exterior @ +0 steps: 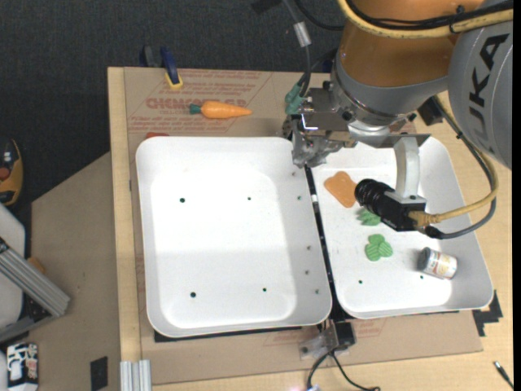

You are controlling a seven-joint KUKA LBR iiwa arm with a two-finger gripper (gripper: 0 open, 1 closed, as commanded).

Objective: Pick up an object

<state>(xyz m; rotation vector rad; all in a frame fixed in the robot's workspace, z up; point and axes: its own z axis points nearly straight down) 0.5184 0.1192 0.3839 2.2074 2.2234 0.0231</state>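
Orange toy slice (340, 188) lying flat in right bin (468, 279) just beside gripper (307, 155), probably light, stiff and thin, best pinched across its edges; finger state indiscernible.

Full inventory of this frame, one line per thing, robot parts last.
Toy carrot: 1, orange, on the cardboard behind the left bin.
Clamp: 1, blue and yellow, cardboard's back edge.
Left bin: 1, white.
Right bin: 1, white.
Flat piece: 1, orange, right bin, back.
Leafy pieces: 2, green, right bin, middle.
Small jar: 1, white, on its side, right bin.
Arm: 1, grey and orange.
Hand: 1, above the bins' back edge.
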